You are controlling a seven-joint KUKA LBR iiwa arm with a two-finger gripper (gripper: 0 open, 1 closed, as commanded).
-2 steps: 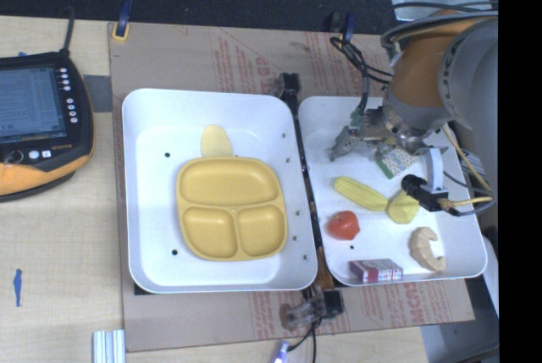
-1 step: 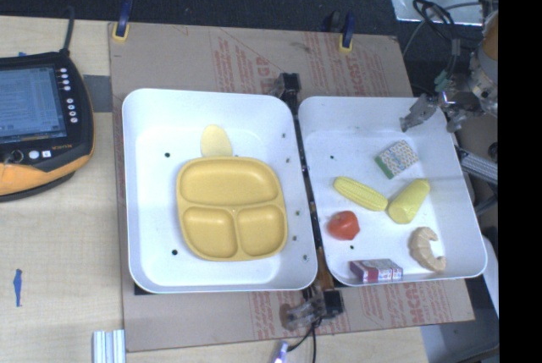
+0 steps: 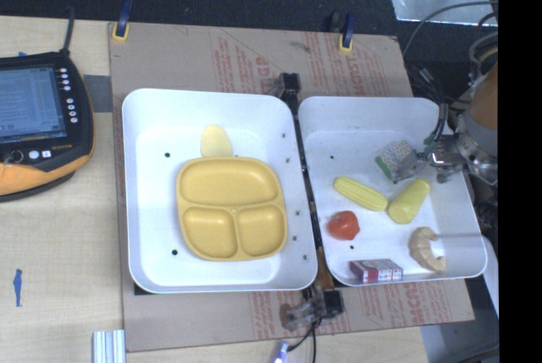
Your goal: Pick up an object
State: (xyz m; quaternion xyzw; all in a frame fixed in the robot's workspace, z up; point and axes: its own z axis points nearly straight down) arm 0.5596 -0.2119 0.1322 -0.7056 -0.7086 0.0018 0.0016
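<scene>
The right bin (image 3: 339, 120) holds several objects. A small grey-green checkered piece (image 3: 393, 157) lies near its back right. In front of that are a yellow corn cob (image 3: 360, 194) and a yellow-green fruit (image 3: 408, 200). Further forward sit a red tomato (image 3: 343, 224), a tan bread piece (image 3: 426, 249) and a small red-and-white box (image 3: 377, 271). My gripper (image 3: 426, 158) reaches in over the bin's right rim, low and just to the right of the checkered piece, close to or touching it. Nothing is visibly lifted.
The left bin (image 3: 148, 184) carries a yellow divided plate (image 3: 230, 207) and a pale yellow piece (image 3: 216, 141) behind it. A tablet in an orange case (image 3: 38, 124) lies at the far left of the bench. Cables and clamps run between the bins.
</scene>
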